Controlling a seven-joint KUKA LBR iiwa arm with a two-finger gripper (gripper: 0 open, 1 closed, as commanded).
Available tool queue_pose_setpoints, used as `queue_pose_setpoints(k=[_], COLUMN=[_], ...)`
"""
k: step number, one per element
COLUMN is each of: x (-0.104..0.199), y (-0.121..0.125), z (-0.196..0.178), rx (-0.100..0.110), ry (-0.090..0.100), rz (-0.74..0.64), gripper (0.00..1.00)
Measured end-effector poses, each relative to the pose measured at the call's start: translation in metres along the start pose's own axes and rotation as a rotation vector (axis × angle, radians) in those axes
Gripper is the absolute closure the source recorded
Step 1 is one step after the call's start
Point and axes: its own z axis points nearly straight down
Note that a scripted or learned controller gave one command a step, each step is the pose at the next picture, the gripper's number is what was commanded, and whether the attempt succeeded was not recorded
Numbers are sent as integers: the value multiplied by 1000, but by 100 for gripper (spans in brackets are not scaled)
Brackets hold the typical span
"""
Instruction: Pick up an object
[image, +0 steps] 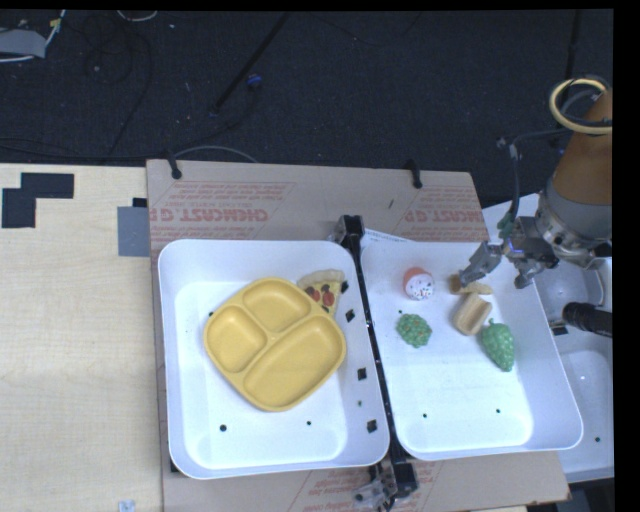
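Tan block (472, 312) lies just below-left of gripper (505, 262), long axis tilted near-upright; gripper spread, pinching nothing.

My grey metal arm (572, 215) wears an orange band (583, 165); thin dark cables (516, 190) trail beside my wrist.

Two bins sit side by side on the table (70, 330), filling the lower middle of the frame. In the left bin (190, 420) a divided tray (275, 343) lies near the centre, with a pizza slice toy (323, 290) touching its upper right edge. In the right bin (480, 400), a small round toy (419, 284) lies upper left, a leafy piece (413, 329) just below it, a block (472, 312) to their right, and another leafy piece (498, 345) lower right of that block. My gripper (508, 262) hangs at the right bin's upper right, just above the block.
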Motion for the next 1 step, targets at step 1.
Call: queue_pose_setpoints(k=[1], x=[0], y=[2], z=[-7], rx=[-12], ry=[-2], rz=[-2], gripper=[0])
